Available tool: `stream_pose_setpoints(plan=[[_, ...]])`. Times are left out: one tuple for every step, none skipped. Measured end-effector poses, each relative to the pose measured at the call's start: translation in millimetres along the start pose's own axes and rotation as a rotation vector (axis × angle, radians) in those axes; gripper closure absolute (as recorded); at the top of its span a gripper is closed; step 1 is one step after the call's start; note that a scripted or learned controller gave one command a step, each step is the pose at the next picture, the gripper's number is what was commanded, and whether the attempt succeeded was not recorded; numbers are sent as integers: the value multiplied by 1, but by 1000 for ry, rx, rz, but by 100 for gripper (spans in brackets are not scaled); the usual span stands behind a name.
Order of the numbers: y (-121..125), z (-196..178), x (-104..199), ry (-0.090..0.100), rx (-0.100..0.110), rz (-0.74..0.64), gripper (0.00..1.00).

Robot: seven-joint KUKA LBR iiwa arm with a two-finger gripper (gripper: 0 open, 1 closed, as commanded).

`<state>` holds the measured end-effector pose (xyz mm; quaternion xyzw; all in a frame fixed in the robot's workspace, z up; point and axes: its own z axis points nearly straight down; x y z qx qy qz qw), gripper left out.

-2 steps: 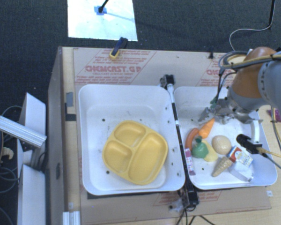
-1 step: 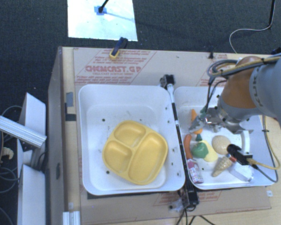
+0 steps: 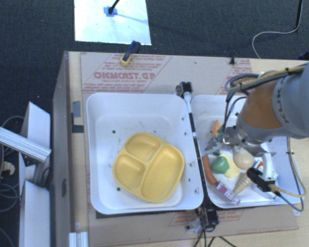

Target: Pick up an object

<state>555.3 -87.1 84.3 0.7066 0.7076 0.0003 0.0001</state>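
The grey arm with its orange band reaches down into the right bin [image 3: 206,107], and its wrist hides the gripper [image 3: 227,140], so whether it is spread or closed cannot be told from here. Taking the green toy [image 3: 220,164] as the landmark: a beige egg-shaped piece [image 3: 243,159] lies just to its right, a slim orange carrot-like stick [image 3: 209,171] lies just to its left along the bin wall, a cone-shaped piece [image 3: 241,181] sits below and to its right, and a small pink-tipped item [image 3: 226,193] lies below it near the front rim. The green toy itself rests on something pale yellow, just below the wrist. All look like light, hard plastic play food, probably smooth and a little slippery; the rounded green toy is best pinched across its widest middle, since the neighbours crowd it closely. The yellow divided plate [image 3: 149,166] sits well to its left in the left bin [image 3: 100,138]
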Motion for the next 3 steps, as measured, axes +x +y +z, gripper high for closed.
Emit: stream_pose_setpoints(plan=[[55, -1, 1, -1, -2, -3, 0], [55, -11, 1, 0, -4, -4, 100], [59, -101, 99, 2, -4, -4, 100]])
